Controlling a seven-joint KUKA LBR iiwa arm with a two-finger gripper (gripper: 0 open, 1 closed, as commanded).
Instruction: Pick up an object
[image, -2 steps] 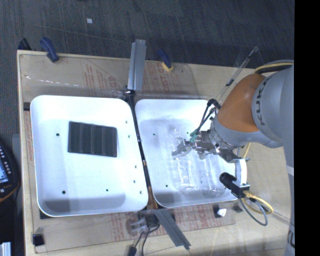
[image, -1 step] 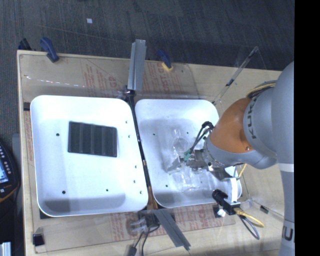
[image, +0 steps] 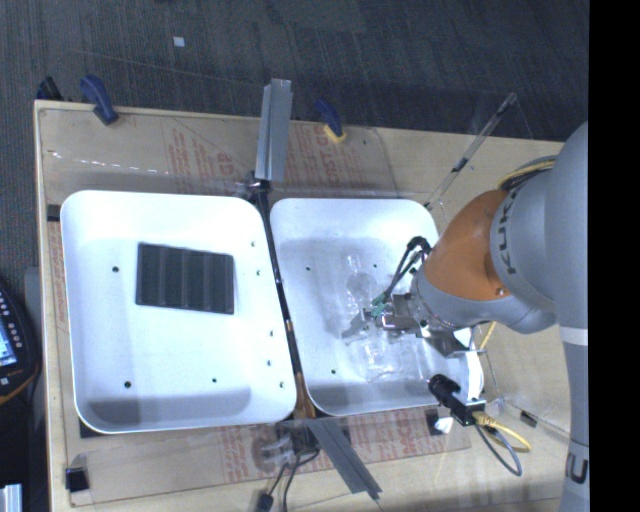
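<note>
One claw (image: 362, 325) low in the right bin (image: 310, 225) among clear plastic items (image: 358, 280); its grip unreadable

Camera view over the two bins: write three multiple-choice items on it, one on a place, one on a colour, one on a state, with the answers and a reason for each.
1. Where does the dark ribbed tray lie?
A. In the left bin
B. In the right bin
C. On the bench outside the bins

2. What colour is the band above the arm's wrist?
A. Blue
B. Orange
C. Green

3. How does the dark ribbed tray lie?
A. Standing on edge against a wall
B. Flat on the bin floor
C. Hanging over the rim

Answers:
1. A, since the tray sits within the left bin, well apart from the right bin.
2. B, since the orange band shows just above the pincer, which reaches over the right bin, where clear plastic items lie.
3. B, since its whole ribbed top faces the camera.
</note>
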